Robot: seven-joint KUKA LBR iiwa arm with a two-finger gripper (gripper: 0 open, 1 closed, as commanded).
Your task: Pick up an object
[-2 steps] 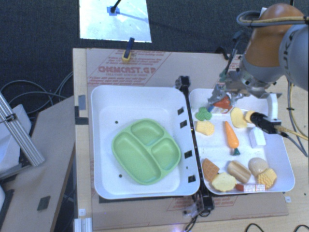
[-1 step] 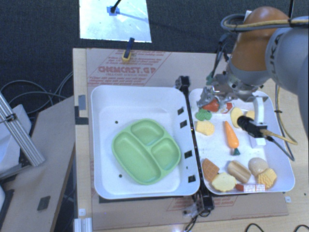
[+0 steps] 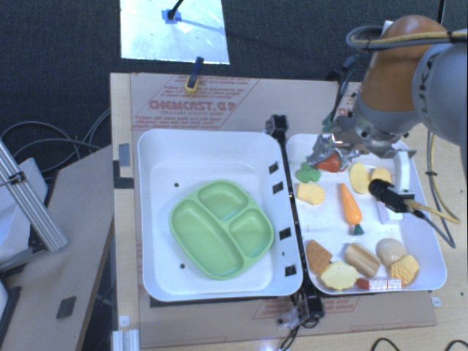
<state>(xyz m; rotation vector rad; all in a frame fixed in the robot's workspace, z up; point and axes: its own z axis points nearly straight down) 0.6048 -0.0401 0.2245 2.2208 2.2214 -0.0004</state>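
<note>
Well off to the left of the fingers (image 3: 329, 151), in the left bin (image 3: 157, 196), lies a green plate (image 3: 221, 229) with three sections, apart from everything else. The right bin (image 3: 431, 269) carries the toy food.

Just left of the fingers and a little below sits a green toy (image 3: 307, 172), with a yellow chunk (image 3: 311, 193) below that. The red toy (image 3: 330, 164), which I take to be the thing aimed at, lies right under the fingers, and its left edge is against the green toy. Whether the fingers are apart, together or clamped on it I cannot tell, because the metal above covers their tips.

Below and right of the fingers lies a carrot (image 3: 351, 205), and just right of them is a pale yellow piece (image 3: 358, 178). A bread roll (image 3: 362, 259) lies well below.

The crowding is the main risk. The green toy touches the red one, so a closing finger may shove it aside or pinch both together. The red toy looks rounded and smooth, so a grip taken off its middle could squeeze it out sideways. The pale yellow piece is near enough for a finger to land on it, and the arm might then rise with nothing held.
</note>
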